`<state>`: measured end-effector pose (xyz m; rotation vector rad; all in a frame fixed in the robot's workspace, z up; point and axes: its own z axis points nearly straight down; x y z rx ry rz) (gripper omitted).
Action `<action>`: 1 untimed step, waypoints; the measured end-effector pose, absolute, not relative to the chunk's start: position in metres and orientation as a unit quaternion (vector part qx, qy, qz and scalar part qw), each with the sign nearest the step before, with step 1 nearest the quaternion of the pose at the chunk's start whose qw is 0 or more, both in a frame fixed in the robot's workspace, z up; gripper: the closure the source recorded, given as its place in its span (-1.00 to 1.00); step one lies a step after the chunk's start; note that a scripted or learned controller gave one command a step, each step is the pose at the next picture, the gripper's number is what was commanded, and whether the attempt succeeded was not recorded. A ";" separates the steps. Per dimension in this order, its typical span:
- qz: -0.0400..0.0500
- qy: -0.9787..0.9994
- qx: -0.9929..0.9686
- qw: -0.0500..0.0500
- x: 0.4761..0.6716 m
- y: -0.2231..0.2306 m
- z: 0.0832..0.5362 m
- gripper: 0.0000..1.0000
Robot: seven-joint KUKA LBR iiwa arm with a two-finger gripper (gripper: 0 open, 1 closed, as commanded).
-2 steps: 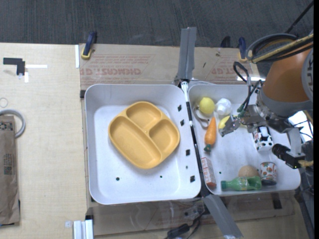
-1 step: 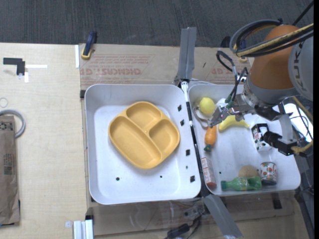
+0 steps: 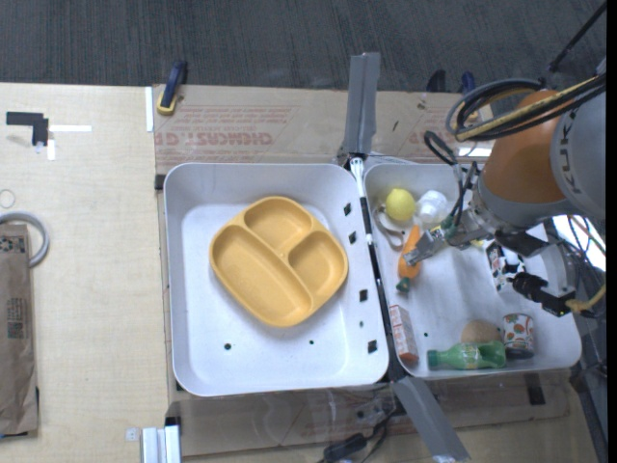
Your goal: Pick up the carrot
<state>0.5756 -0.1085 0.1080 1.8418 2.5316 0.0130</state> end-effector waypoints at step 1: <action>0.005 0.881 0.472 0.013 0.571 -0.104 0.102 -1.00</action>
